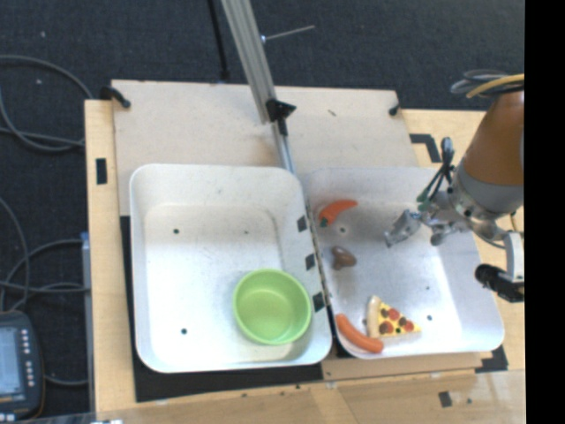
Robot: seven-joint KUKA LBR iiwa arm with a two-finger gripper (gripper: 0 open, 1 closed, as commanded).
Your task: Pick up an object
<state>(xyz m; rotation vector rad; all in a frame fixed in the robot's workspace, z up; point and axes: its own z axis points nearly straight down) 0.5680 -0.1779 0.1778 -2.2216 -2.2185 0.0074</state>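
Observation:
The right bin (459, 281) holds an orange chili-shaped toy (336, 209) near its far left, a small brown lump (343, 257) below that, a pizza slice toy (388, 319) and an orange sausage toy (358, 334) at the front left corner. My gripper (402, 230) hangs over the middle of the right bin, to the right of the chili and the brown lump, pointing left. Nothing shows between its fingers. The grey arm with its orange band (496, 144) comes in from the right.
A green bowl (272, 306) sits in the front right part of the left bin (177, 201). A slanted metal rail (252, 51) runs from the top down to the seam between the bins. Cables lie on the dark floor at left.

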